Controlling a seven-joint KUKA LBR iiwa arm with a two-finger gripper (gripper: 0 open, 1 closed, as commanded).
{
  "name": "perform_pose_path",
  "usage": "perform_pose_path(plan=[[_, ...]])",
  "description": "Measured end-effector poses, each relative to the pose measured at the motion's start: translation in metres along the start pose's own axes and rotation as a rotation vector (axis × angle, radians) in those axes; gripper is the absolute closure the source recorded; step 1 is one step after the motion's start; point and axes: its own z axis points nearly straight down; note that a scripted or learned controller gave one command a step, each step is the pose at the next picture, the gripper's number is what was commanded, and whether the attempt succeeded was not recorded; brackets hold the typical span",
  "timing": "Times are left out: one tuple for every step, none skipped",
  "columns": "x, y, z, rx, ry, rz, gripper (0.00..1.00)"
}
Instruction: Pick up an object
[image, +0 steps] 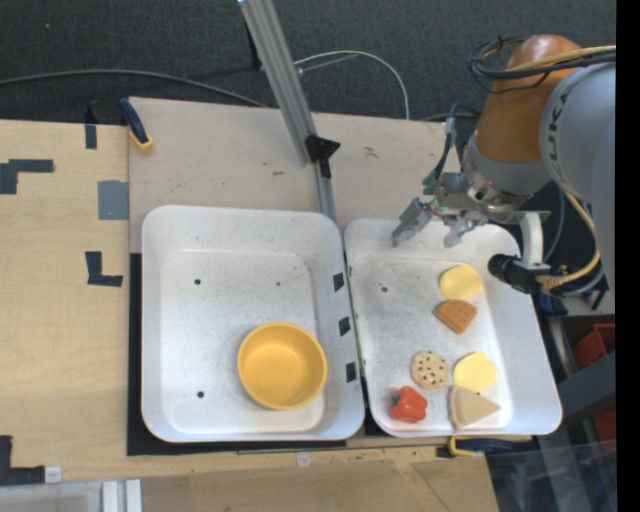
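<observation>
1. We read the step as approach: the tool (432, 226) hangs wide and unladen over the right bin's (372, 330) far rim.
2. The nearest object, a yellow piece (461, 281), lies in that bin; next we descend onto it.

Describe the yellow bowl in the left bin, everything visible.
The yellow bowl is round, plain mustard yellow with a matte plastic look and a slightly thicker rim. It stands upright, mouth up, and its inside looks bare. It rests on the floor of the left bin, toward the near right corner, close to the right wall but apparently not touching it. Nothing else touches it; the gripper is over the other bin's far edge.
</observation>
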Motion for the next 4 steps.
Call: perform_pose_path(plan=[[0.0, 0.0, 0.0, 0.0, 0.0, 0.0, 0.0], [-0.002, 0.006, 0.047, 0.004, -0.001, 0.001, 0.0], [-0.003, 0.003, 0.112, 0.007, -0.001, 0.001, 0.0], [-0.002, 0.002, 0.135, 0.002, -0.002, 0.001, 0.0]])
